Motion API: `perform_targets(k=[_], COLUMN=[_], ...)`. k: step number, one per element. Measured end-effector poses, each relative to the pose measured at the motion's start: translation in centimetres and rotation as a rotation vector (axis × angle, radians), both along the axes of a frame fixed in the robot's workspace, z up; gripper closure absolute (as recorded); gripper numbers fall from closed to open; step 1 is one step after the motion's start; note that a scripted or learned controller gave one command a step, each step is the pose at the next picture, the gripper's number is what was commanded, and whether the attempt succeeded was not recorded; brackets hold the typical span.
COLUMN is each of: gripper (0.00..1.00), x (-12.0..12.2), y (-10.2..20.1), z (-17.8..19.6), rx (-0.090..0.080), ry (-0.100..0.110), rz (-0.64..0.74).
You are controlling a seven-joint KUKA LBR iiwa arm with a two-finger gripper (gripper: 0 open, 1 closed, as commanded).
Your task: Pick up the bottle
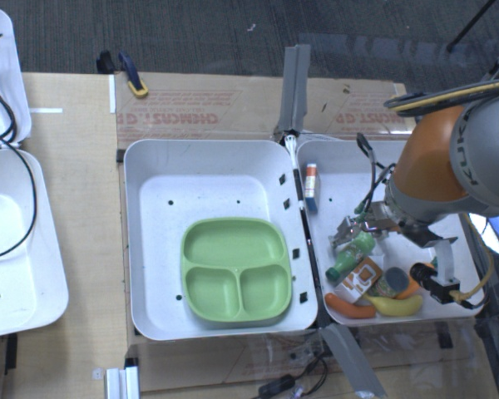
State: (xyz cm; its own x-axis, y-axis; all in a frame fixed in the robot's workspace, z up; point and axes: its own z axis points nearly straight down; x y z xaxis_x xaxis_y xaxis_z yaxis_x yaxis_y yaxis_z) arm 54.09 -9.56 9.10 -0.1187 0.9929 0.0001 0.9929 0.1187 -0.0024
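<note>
Nearest the lens, along the bottom edge of the camera view, a cluster of toy food fills the front of the right bin (337, 152): a yellow banana (397, 306), an orange carrot-like piece (349, 307), a small brown and white carton (362, 279) and a dark round item (391, 282) just beside it. Just above these lies the green bottle (349, 258), tilted on its side with its darker cap end pointing toward the bin's near-left corner. The gripper (355, 229) is low over the bottle's upper end, its metal fingers appearing to straddle or touch the bottle, but from this angle I cannot tell whether they are apart or clamped; the grey arm with its orange band (428, 160) hides much of the wrist. A slim white tube with a red cap and blue end (311, 185) rests against the bin's left wall, well apart from the gripper. In the left bin (150, 223) sits a green divided plate (235, 269), untouched by the arm. As for progress, I judge the task to be at the grasp stage: the gripper has reached the bottle, yet the bottle looks to be resting among the other items, so closing firmly and lifting it clear remain to be done.
</note>
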Motion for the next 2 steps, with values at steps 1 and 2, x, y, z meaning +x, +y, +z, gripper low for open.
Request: perform_targets(k=[1,2], gripper=[1.0,1.0], x=[0.0,4.8], y=[-0.1,-2.6], z=[0.9,3.3], rx=[-0.001,-0.001], ry=[-0.001,-0.003], rz=[-0.004,0.098])
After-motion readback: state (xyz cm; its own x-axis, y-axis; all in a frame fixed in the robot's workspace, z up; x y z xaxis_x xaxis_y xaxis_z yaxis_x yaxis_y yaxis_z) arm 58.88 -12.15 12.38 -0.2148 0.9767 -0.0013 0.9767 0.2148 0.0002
